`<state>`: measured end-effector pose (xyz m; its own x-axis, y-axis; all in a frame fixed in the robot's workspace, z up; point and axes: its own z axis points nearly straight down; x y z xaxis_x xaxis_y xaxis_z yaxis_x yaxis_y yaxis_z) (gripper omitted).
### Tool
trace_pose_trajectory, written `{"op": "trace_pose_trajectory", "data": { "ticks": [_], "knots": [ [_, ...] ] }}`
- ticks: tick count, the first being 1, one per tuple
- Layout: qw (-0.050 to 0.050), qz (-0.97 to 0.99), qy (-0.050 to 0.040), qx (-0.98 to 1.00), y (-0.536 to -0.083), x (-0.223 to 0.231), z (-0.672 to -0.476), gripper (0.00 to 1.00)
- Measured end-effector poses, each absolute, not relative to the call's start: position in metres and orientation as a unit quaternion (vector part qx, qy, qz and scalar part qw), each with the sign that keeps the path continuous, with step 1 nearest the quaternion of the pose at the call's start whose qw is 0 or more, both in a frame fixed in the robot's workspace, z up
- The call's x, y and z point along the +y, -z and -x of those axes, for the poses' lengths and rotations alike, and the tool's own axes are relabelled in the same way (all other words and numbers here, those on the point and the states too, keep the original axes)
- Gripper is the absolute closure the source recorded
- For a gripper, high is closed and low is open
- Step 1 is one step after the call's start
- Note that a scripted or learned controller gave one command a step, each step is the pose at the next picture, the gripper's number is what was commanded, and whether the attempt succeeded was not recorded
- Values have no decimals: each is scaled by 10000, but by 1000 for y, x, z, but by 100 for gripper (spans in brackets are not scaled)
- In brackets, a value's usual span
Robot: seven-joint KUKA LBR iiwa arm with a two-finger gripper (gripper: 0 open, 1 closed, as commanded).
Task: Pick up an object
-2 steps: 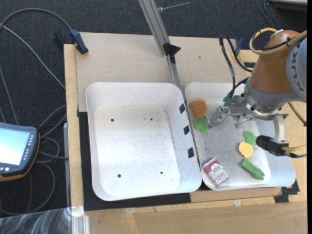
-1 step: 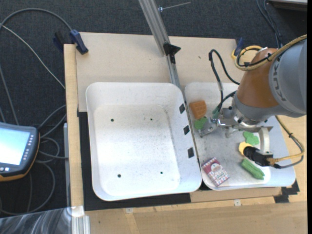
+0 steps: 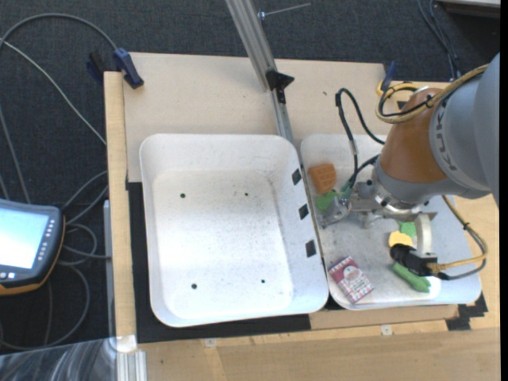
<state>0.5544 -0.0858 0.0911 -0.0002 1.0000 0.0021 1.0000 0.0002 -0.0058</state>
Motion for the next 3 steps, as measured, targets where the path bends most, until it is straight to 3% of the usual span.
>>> {"op": "trace_pose_trajectory", "data": {
  "ticks": [1,3],
  "knots": [
    [12,7070,6,-7072,-103,-86,-556,100],
    [-32,7064,27,-7078,-212,-85,-555,100]
  ]
}}
